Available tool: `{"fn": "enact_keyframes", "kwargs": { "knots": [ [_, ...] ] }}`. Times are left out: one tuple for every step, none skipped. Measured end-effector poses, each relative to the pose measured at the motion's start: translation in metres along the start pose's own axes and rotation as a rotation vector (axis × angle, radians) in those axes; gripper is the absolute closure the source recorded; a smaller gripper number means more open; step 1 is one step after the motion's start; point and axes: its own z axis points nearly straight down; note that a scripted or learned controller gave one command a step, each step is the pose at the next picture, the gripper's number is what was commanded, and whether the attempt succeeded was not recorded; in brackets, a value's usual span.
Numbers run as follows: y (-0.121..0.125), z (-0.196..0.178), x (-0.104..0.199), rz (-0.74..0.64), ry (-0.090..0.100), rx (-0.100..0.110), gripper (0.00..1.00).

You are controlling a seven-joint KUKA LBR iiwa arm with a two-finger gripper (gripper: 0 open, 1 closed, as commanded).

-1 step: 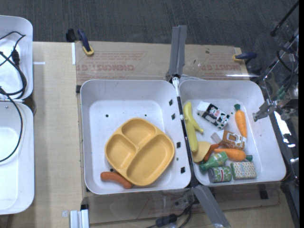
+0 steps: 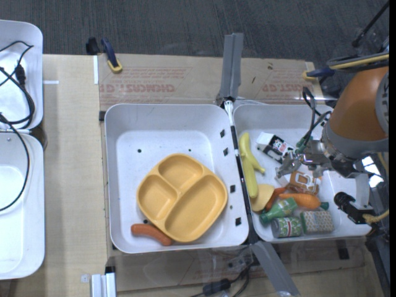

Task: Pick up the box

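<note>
Dark grey carpet floor behind; light wooden bench; cardboard sheet under bins.

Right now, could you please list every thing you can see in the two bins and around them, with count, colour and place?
Divided plate: 1, yellow-orange, centre of left bin.
Sausage: 1, orange-red, left bin, at the plate's front edge.
Banana: 1, yellow, left side of right bin.
Small box: 1, white with black and red, right bin, far side.
Printed box: 1, orange and white, right bin, under the gripper.
Carrot: 1, orange, right bin.
Bottle: 1, green, right bin.
Can: 1, green, right bin front.
Clamp: 1, blue and yellow, far bench edge.
Arm: 1, grey with orange band, right.
Gripper: 1, metal, over right bin.
</note>
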Motion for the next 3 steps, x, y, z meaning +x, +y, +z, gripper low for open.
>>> {"fn": "enact_keyframes", "kwargs": {
  "knots": [
    [0.0793, 0.0638, -0.0186, 0.160, -0.001, -0.003, 0.00],
    [0.0791, 0.0640, -0.0187, 0.161, -0.001, -0.002, 0.00],
    [0.0791, 0.0640, -0.0187, 0.161, -0.001, -0.002, 0.00]
  ]
}}
